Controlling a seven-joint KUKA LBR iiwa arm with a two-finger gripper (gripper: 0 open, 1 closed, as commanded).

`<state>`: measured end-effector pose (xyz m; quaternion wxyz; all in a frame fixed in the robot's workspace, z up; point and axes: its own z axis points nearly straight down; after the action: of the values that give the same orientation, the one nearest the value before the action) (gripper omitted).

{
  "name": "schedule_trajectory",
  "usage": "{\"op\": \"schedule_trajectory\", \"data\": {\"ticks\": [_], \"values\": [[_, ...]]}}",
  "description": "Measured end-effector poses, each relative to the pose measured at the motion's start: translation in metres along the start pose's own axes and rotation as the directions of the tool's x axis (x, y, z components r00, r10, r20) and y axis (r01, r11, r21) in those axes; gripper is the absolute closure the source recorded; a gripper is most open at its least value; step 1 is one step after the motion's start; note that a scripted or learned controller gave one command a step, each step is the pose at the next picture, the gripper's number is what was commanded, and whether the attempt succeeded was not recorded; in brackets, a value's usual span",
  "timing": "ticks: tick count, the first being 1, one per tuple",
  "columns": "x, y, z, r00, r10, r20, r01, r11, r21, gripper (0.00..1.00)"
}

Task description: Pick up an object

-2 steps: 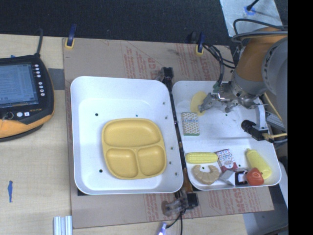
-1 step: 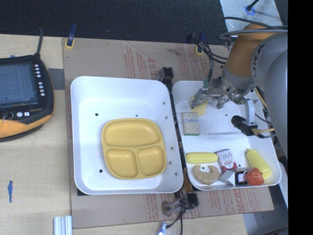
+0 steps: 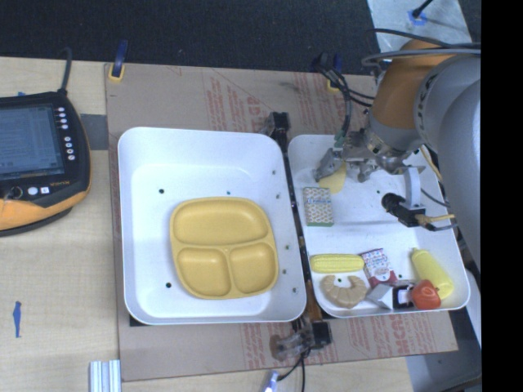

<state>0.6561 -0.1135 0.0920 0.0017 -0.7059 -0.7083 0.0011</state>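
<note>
Leftmost, a tablet-like pendant (image 3: 37,158) rests on the bench (image 3: 57,300), well apart from the work and out of my reach path. Next comes the left bin (image 3: 139,149), which carries a yellow divided tray (image 3: 222,246) lying flat in its middle. Beyond it, the right bin (image 3: 364,207) keeps the candidates for picking: a speckled sponge-like block (image 3: 318,206) near its left wall, then along the front edge a corn cob (image 3: 337,263), a croissant-shaped piece (image 3: 345,291), a small red-and-white packet (image 3: 376,262), a red item (image 3: 425,295) and a yellow bottle (image 3: 432,271). My end effector (image 3: 351,166) hangs low over the bin's back corner, just beside a small yellow piece (image 3: 333,180); I judge that to be my target. Whether it is spread or closed I cannot tell, and nothing visibly sits in it.
</note>
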Motion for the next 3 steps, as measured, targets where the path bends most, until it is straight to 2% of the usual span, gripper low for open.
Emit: {"op": "schedule_trajectory", "data": {"ticks": [1,2,3], "values": [[-0.001,0.0,-0.011,1.0,-0.003,0.0,0.003,1.0,0.001,1.0],[-0.001,0.0,-0.011,1.0,-0.003,0.0,0.003,1.0,0.002,0.0],[0.013,0.0,0.0,1.0,-0.002,0.001,0.002,1.0,0.001,0.0]]}}
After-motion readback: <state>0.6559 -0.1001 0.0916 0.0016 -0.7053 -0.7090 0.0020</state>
